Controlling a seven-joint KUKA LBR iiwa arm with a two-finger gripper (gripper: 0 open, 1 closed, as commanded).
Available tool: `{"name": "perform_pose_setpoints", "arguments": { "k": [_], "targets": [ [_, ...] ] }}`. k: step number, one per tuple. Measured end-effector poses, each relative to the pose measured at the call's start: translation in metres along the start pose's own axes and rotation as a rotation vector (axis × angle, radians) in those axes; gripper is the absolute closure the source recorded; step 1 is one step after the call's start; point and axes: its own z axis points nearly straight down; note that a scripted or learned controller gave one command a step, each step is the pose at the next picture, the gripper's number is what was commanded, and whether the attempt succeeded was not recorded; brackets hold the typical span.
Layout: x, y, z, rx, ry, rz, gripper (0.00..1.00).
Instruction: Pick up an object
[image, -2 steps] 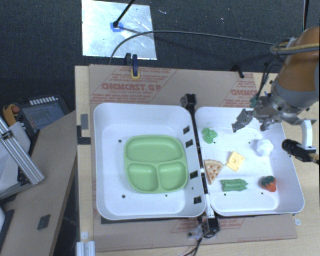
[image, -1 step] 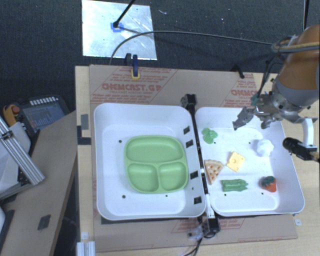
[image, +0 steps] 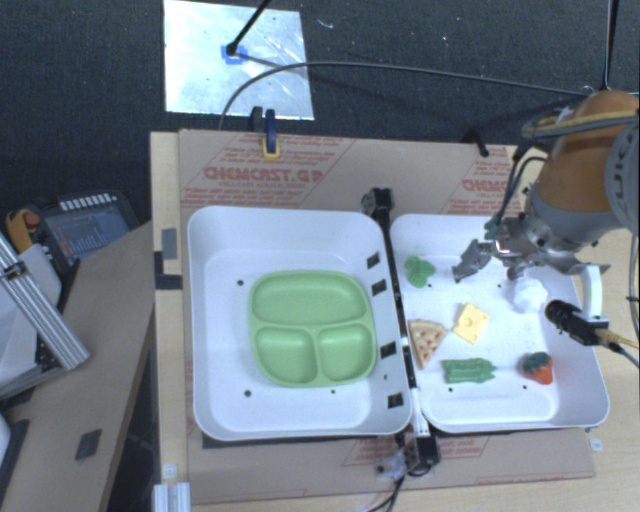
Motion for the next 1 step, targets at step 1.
{"name": "perform_pose_setpoints", "arguments": {
  "k": [1],
  "targets": [
    [0.0013,-0.0059,0.0436,0.0,0.0,0.0,0.0]
  ]
}}
